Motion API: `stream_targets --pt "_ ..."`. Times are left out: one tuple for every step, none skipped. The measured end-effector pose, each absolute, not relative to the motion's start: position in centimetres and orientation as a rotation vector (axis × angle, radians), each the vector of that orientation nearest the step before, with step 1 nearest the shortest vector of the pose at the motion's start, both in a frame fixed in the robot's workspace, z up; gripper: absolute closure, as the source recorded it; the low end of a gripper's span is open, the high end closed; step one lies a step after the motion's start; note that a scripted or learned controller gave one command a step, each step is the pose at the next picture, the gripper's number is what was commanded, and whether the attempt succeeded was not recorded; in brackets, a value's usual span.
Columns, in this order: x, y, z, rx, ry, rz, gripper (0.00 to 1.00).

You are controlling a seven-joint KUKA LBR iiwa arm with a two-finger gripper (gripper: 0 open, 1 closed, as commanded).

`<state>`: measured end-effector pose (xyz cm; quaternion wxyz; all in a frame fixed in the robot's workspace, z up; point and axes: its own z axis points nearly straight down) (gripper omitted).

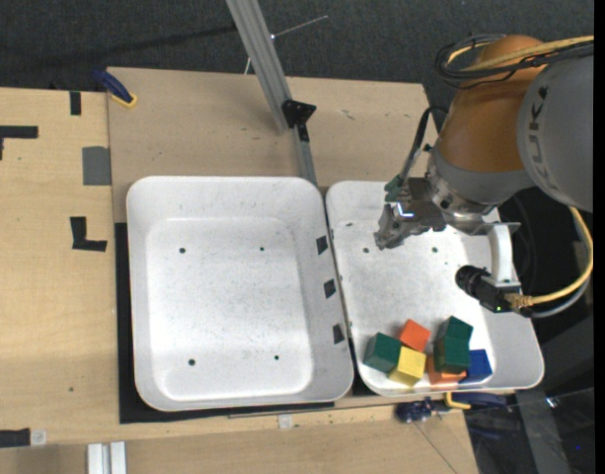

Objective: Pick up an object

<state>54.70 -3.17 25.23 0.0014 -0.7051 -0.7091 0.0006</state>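
Two shallow white bins sit side by side on the wooden bench, their inner rims touching along a line of black clips. The left bin is the larger in view and shows only a speckled white floor with four small dark dots. The right bin holds all the loose objects, and everything below is placed relative to it.

In the near corner of the right bin, a tight cluster of blocks lies against the near rim. A green block sits at the cluster's left end, with a yellow block touching it on the near side and an orange block just behind the yellow one. To their right stands a dark green block, with a blue block beside it near the rim and a flat orange piece tucked under these two.

The gripper hangs over the far part of the right bin, well apart from the cluster, above bare floor. Its fingers point down; whether they are spread or closed I cannot tell, and nothing is visible between them. The grey arm with its orange band enters over the right bin's far right side.
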Motion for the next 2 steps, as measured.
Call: stream_targets --pt "54.5 1.6 23.8 -2.218 -2.223 0.002 1.00" --pt "54.1 7.0 22.7 -2.212 -2.226 0.004 1.00"
